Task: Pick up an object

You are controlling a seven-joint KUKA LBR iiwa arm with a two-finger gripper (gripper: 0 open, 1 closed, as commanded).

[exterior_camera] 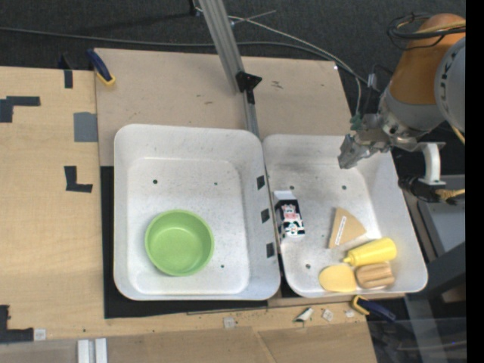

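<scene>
My gripper (349,157) hangs over the far right part of the right bin (318,161), with nothing visibly between its fingers. Below it in that bin lie a small black and white box (290,218) near the left wall, a tan wedge (345,228), a yellow cylinder (371,251), a pale yellow round piece (337,278) and a tan bread-like piece (374,277). A green bowl (179,242) sits in the left bin (189,146), toward its near left.
A slanted metal pole (227,48) crosses the back of the bench and ends between the bins. Clamps sit at the back left (100,66) and front right (369,306) of the board. Cables run across the far side.
</scene>
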